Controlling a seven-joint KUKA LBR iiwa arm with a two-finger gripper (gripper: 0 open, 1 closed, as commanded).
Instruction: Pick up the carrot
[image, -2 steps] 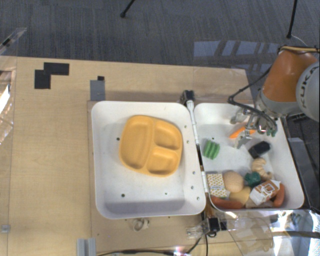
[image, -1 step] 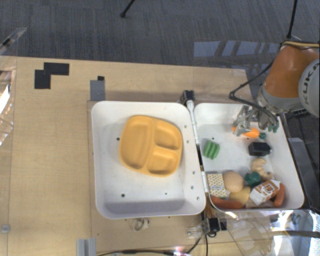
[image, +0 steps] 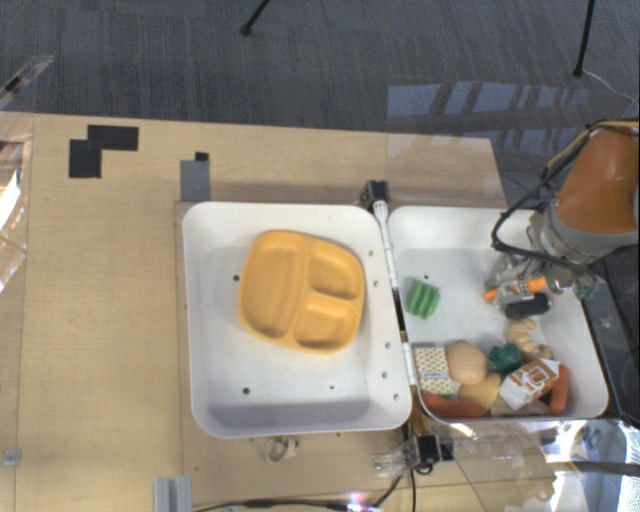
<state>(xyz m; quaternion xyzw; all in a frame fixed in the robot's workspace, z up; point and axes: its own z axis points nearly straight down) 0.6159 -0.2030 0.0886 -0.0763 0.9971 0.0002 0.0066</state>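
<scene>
One pincer (image: 522, 287) hangs low over the right bin (image: 455, 240), under the arm's (image: 597, 190) orange band, and whether it is open or closed cannot be told, since the metal parts and cables blur together there. A small orange thing, apparently the carrot (image: 493, 294), shows right at the pincer's left edge; whether it is gripped or merely lies beside the tool cannot be told.

Just below the pincer sits a pale knobbly item (image: 522, 331). Further below, along the bin's near wall, lies a crowded heap: a dark green piece (image: 505, 356), a round beige ball (image: 464, 361), a yellowish lump (image: 483, 391), a patterned packet (image: 431, 367), a small white and orange carton (image: 529, 383), and red sausage-like pieces (image: 453, 406) along the edge.

To the pincer's left, apart from everything else in that bin, rests a ridged green block (image: 423, 299).

Further left, past the wall between the bins, the left bin (image: 215, 300) holds a yellow divided tray (image: 300, 290) lying flat near its middle.

Well beyond that, on the wooden bench (image: 90, 350), black square markers (image: 100, 149) sit near the far left corner.
</scene>
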